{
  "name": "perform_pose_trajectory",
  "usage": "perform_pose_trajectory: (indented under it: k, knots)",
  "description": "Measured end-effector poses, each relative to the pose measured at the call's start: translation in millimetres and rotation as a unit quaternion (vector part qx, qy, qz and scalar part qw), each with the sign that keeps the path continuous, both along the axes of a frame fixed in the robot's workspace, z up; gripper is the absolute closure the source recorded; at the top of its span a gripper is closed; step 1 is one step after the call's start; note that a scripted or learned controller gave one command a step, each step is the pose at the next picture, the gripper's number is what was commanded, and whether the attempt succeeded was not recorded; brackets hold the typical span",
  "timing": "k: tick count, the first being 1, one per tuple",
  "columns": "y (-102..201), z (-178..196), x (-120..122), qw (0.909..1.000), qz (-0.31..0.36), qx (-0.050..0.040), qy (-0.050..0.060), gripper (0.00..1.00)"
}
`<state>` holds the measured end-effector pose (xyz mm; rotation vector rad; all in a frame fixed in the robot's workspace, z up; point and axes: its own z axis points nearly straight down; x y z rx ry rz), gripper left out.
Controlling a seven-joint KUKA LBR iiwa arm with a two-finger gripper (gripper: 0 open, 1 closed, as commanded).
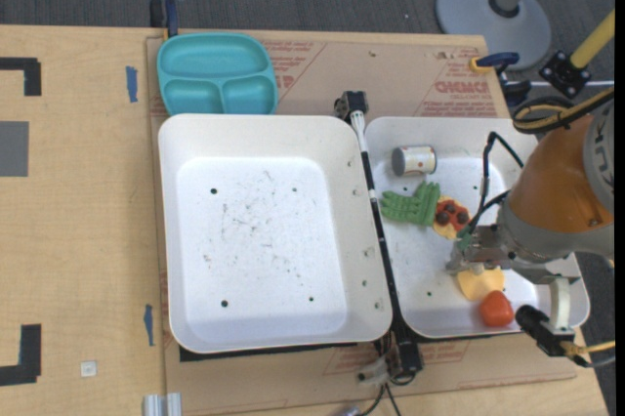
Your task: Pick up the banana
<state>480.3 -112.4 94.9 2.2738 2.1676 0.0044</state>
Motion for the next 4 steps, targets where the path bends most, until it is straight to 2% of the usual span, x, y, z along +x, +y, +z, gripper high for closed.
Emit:
perform_pose_trajectory:
  k: [1,2,3,4]
  knots:
    - [53.7,162.9,-0.2,1.0000,-0.008,-0.0007,0.000,1.00]
    - [93.6,89.5,-1.4,0.9884,0.152,-0.0002,0.002,1.00]
    - [162.6,89.4,-1.1,0.9932,0.116,-0.0009,0.001,1.00]
    - [162.4,99.3,-0.3,0.9933,0.116,-0.0012,0.000,1.00]
